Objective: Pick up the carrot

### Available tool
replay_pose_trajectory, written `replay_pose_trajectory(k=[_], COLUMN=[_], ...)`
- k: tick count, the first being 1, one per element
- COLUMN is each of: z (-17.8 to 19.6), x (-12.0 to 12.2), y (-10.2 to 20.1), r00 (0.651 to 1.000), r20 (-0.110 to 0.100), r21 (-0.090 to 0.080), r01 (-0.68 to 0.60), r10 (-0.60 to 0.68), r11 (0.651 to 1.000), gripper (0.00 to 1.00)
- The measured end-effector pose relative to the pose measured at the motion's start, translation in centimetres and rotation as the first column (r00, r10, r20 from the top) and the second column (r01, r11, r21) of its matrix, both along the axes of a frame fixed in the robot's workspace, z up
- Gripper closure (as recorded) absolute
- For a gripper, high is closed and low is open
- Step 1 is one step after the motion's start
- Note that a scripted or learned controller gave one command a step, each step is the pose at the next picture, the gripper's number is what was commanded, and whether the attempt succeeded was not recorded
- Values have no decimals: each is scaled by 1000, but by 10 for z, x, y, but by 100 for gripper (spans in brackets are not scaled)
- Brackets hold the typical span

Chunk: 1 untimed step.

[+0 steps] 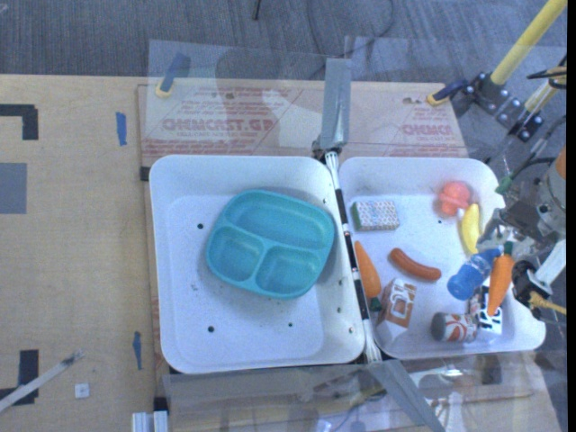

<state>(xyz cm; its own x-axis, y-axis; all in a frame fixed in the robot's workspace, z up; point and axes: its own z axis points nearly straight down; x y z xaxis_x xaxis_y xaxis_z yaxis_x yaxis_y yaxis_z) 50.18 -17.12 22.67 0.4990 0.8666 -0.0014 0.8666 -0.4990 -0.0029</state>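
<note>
An orange carrot (499, 284) stands nearly upright in the picture at the right bin's (423, 349) right side, its green top pointing at the gripper. My gripper (510, 241) hangs at the bin's right rim, just above that top end and touching or almost touching it. A second orange carrot-like piece (365, 271) with a dark tip lies along the divider at the bin's left wall.
Around the carrot are a blue bottle (468, 275), a yellow banana (470, 227), an orange sausage (415, 265), a can (450, 327), a small box (399, 302) and a pink ball (455, 194). A teal divided plate (270, 243) sits in the left bin (180, 331).
</note>
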Motion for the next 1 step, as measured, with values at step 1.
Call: replay_pose_trajectory(k=[1], z=[10], x=[-23], y=[18], r00=[981], r20=[0], r21=[2], r01=[-193], r10=[193], r11=[981], gripper=[100])
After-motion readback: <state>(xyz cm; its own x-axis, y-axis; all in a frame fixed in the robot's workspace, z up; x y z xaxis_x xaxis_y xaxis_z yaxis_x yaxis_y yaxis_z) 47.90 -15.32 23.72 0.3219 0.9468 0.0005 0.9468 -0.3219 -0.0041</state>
